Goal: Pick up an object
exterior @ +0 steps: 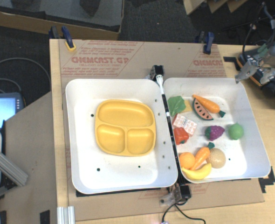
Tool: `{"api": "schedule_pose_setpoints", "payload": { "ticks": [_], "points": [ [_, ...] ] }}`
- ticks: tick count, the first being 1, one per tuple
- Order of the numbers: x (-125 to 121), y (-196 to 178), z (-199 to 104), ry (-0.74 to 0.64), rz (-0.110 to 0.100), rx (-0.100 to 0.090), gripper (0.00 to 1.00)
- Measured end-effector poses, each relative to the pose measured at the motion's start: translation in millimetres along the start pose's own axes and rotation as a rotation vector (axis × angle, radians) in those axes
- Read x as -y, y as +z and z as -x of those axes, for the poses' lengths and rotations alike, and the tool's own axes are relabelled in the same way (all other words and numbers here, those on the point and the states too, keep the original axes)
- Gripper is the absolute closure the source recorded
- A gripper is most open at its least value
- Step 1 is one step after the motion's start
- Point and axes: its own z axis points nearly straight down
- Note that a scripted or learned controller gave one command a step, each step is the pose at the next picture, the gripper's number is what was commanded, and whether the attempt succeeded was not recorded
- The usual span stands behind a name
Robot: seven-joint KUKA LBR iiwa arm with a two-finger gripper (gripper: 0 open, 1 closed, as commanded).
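Both white bins (81,171) look like smooth moulded plastic with a soft sheen, the rims catching light. The yellow divided tray (125,127) at left centre of the frame is plastic too — smooth, semi-gloss. Toy foods in the right bin appear plastic: the banana (197,172) and orange (187,160) glossy, the purple grapes (214,132) bumpy-surfaced, the green ball (235,131) matt. The clear wrapped packet (184,123) is shiny film. The board (105,57) beneath the bins looks like brown matt paper-faced sheet, printed red — the bench (272,139) at right reads as pale wood.
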Motion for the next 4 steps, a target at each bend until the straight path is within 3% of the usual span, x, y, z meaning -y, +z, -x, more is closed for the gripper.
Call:
{"api": "schedule_pose_setpoints", "payload": {
  "ticks": [1,2,3,4],
  "points": [
    [36,166,-1,0.001,-0.014,-0.007,0.0],
    [-10,186,-41,-0.005,0.004,0.002,0.0],
    [-7,175,-38,-0.002,0.0,0.002,1.0],
    [-31,78,-149,-0.01,0.011,-0.001,1.0]
  ]
}}
